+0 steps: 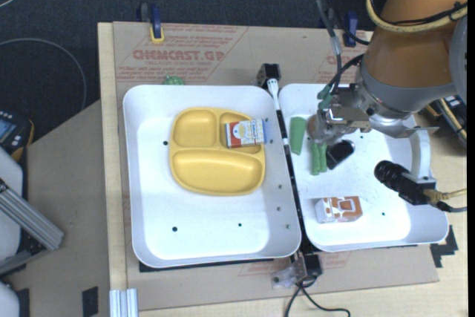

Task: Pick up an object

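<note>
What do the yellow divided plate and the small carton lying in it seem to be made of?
The yellow divided plate looks like moulded plastic with a smooth matte finish: one even colour, soft rounded rims between its compartments. The small carton, lying in the plate's upper right compartment, appears to be printed cardboard or coated paper: flat faces, sharp folded edges, red, white and blue print. Its exact coating is unclear.

Red print reading "CHEMCAST G P" runs across the brown protective sheet lying on the desk, just behind the left white bin. Smaller red lines beneath it, and the cartons' labels, are too blurred to read.
</note>
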You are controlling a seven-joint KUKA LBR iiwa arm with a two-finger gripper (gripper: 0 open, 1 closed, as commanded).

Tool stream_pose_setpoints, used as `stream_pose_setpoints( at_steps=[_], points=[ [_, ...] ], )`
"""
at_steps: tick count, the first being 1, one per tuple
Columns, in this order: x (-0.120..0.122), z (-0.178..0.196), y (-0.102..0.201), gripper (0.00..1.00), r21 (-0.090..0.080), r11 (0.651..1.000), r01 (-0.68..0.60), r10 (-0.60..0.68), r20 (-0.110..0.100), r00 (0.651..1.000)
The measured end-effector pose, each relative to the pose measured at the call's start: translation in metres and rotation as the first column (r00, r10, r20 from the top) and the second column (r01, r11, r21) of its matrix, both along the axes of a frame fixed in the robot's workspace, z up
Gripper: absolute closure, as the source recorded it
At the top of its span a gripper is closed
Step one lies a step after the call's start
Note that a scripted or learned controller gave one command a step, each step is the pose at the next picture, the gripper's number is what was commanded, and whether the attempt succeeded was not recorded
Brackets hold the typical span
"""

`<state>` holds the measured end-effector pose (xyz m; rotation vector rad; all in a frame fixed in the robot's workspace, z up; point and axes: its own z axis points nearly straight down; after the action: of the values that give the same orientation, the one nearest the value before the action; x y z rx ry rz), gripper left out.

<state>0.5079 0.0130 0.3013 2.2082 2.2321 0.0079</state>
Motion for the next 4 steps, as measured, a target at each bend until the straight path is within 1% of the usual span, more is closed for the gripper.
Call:
stream_pose_setpoints(
  at_steps=[1, 2, 3, 4],
  points=[
    [-0.029, 0.066, 0.077, 1.0, 0.002, 1.0, 0.0, 0.0, 0.003, 1.0],
    [-0.029, 0.06, 0.095, 1.0, -0.002, 1.0, 0.008, -0.008, -0.004, 1.0],
    [-0.029, 0.094, 0.142, 1.0, 0.0, 1.0, 0.004, -0.004, 0.0, 1.0],
    [-0.028, 0.103, 0.14, 1.0, -0.002, 1.0, 0.008, -0.008, -0.001, 1.0]
  ],
)
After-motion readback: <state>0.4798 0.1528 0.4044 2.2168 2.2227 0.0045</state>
